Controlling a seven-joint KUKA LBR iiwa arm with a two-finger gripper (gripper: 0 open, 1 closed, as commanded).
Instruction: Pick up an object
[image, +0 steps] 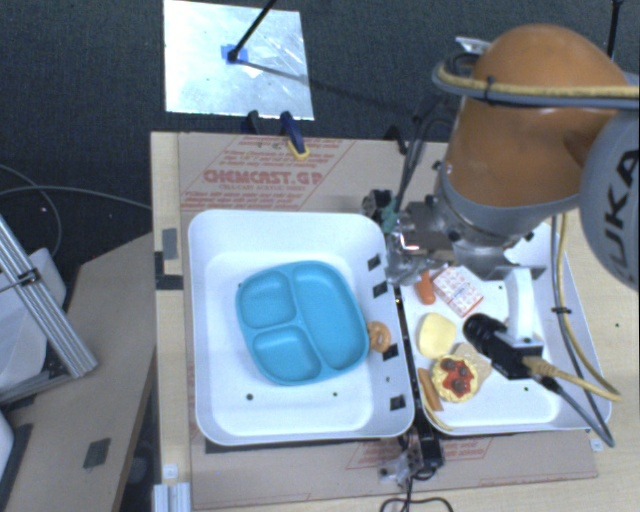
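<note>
In the right bin (505, 405), an orange stick (427, 289) lies lengthwise near-to-far below the jaws, their state untellable.

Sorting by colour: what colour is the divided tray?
The divided tray is light blue, camera view.

The blue tray (300, 322) filled the middle of the left bin (215, 405), leaving bare floor along its edges. Small food toys (436, 335) crowded the right bin (500, 405) under the arm (530, 120).
</note>
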